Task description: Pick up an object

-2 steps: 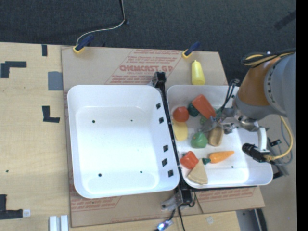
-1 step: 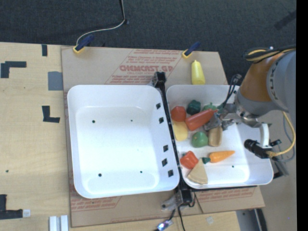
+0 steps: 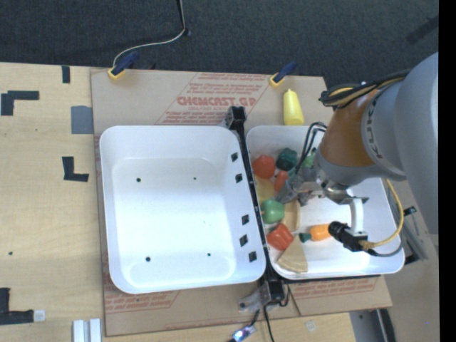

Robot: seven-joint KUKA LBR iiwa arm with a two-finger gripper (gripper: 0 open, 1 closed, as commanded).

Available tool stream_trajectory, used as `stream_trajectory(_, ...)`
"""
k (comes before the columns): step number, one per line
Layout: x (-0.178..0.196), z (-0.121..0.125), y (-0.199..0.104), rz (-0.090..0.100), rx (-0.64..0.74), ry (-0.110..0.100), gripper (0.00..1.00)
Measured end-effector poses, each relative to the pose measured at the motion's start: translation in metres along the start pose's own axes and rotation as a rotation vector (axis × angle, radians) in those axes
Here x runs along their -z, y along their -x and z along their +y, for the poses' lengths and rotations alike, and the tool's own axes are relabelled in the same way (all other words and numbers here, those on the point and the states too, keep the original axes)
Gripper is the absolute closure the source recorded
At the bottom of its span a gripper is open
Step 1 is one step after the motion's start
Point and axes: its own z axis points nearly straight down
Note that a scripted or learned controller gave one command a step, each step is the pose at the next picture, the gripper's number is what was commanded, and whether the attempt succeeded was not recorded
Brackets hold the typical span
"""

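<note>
The right bin (image 3: pixel 385 262) holds several small toys: an orange-red round piece (image 3: pixel 263 166), a dark green piece (image 3: pixel 287 158), a green ball (image 3: pixel 272 209), a red block (image 3: pixel 280 236), an orange carrot-like piece (image 3: pixel 318 232) and a tan wedge (image 3: pixel 293 259). My gripper (image 3: pixel 294 189) reaches down among them near the bin's left side, just above the green ball and beside a small red piece (image 3: pixel 281 181). The arm's wrist covers the gripper's tips.
The left bin (image 3: pixel 171 205) sits beside the right one, with a black divider clip strip (image 3: pixel 246 184) between them. A yellow bottle (image 3: pixel 293 107) lies on the cardboard behind the right bin. A yellow-black cable (image 3: pixel 370 244) loops over the right bin.
</note>
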Motion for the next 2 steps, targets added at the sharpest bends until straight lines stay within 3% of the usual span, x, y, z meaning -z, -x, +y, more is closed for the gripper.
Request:
stream_trajectory(1, -0.001, 0.036, -0.015, 0.000, -0.003, -0.008, 1.00)
stream_trajectory(2, 0.108, 0.056, -0.077, 0.000, 0.002, 0.012, 1.00)
